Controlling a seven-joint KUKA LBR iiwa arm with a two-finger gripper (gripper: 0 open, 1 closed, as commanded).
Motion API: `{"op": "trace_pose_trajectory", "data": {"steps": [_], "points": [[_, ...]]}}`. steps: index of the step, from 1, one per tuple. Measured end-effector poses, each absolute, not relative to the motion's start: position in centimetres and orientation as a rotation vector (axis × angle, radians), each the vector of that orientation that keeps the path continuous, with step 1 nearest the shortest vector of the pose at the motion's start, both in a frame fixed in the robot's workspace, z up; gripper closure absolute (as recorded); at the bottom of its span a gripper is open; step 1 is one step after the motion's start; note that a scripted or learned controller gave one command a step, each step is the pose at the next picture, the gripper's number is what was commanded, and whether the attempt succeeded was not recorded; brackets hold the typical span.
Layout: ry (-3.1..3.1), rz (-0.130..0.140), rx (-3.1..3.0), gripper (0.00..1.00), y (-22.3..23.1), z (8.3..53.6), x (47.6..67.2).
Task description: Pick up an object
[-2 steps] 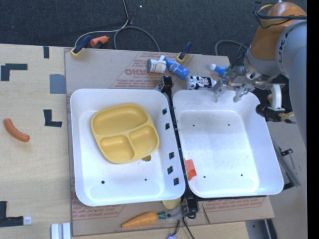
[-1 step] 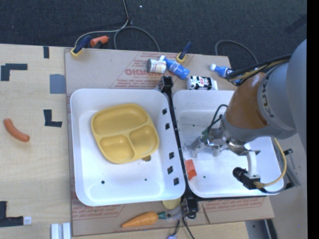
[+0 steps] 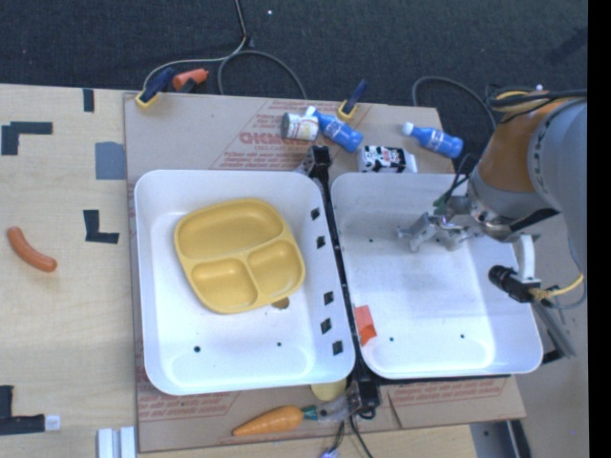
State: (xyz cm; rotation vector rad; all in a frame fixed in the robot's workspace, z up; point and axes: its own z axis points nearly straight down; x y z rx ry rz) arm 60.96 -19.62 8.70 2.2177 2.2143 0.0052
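Gripper point(image 3: 426, 231) hangs over the right bin point(image 3: 477, 351); I cannot tell its state. Nearest pickable object, the yellow plate point(image 3: 239, 254), lies in the left bin point(image 3: 162, 351), beyond the divider.

Dark carpet point(image 3: 115, 27); wooden bench point(image 3: 57, 342)

A yellow divided plate point(image 3: 240, 253) lies in a white bin point(image 3: 158, 284); an orange carrot point(image 3: 267, 421) and blue bottle point(image 3: 434, 140) sit outside.
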Motion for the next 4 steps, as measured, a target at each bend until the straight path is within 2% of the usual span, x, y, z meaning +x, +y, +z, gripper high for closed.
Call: {"op": "trace_pose_trajectory", "data": {"steps": [1, 2, 3, 4], "points": [[2.225, 0.004, 2.211, 0.00, -12.8, 8.6, 65.0], [2.225, 0.002, 2.215, 0.00, -9.4, 8.5, 67.0], [2.223, 0.001, 2.215, 1.00, -9.6, 9.6, 66.9], [2.224, 0.008, 2.215, 1.00, -5.1, 19.0, 59.5]]}}
